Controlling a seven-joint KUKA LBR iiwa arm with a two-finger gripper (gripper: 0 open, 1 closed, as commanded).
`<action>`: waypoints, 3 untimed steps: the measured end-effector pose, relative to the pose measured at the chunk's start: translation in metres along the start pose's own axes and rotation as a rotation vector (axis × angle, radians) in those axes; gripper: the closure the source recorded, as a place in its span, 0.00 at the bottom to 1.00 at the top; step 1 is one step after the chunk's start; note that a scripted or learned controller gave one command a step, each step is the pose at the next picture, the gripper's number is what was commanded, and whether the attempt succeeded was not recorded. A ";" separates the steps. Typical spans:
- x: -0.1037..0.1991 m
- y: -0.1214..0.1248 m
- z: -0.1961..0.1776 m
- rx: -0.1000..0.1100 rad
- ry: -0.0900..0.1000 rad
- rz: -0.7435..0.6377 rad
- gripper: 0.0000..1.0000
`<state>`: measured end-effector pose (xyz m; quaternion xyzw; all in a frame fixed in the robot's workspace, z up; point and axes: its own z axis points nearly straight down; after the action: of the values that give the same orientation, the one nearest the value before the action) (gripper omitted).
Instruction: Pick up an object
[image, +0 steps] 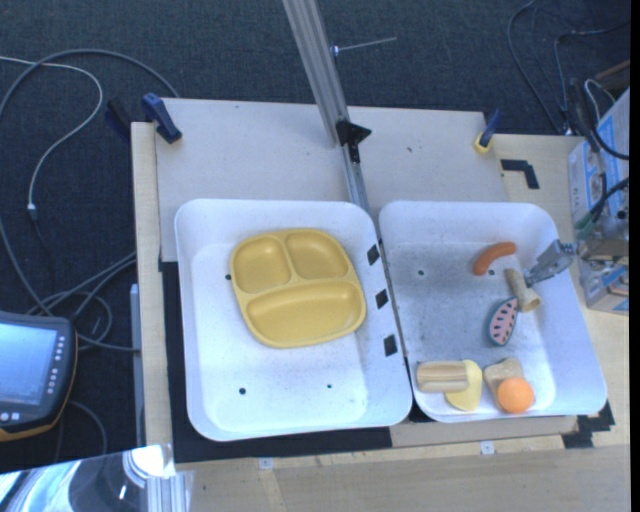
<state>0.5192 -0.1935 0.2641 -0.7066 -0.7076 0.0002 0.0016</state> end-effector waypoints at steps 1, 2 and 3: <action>0.000 0.000 0.000 0.000 0.000 0.001 0.00; 0.003 -0.010 0.050 0.004 0.001 0.001 0.00; 0.002 -0.009 0.093 0.004 0.001 0.001 0.00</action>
<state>0.5100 -0.1911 0.1713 -0.7071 -0.7071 0.0010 0.0034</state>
